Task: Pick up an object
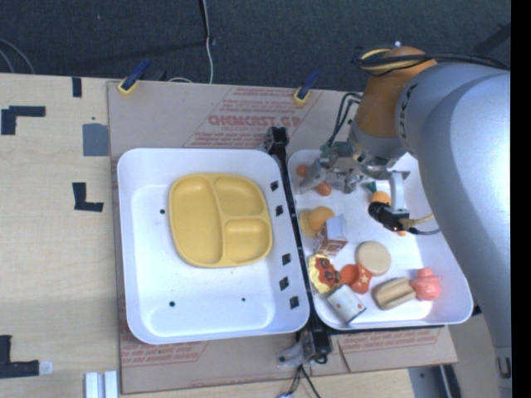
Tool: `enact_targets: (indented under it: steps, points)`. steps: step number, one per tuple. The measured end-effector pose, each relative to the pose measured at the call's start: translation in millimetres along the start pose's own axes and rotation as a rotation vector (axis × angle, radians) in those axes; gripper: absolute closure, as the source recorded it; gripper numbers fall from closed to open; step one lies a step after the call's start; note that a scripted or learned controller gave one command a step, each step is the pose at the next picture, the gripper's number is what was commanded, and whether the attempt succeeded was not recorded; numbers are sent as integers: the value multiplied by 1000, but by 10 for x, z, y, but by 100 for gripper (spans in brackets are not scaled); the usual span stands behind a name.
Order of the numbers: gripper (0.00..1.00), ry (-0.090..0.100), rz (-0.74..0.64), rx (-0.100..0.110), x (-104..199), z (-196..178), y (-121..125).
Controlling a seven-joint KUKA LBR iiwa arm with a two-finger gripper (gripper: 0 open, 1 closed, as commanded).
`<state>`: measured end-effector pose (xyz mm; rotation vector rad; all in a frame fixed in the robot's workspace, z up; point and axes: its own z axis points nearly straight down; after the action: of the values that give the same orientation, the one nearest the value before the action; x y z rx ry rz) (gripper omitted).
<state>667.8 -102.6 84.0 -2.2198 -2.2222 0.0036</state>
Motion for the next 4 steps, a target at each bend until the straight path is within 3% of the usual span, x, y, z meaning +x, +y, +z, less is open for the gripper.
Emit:
enact_targets:
  steps: [4]
  points:
    - [0,-1,1,0,56,-2,-1]
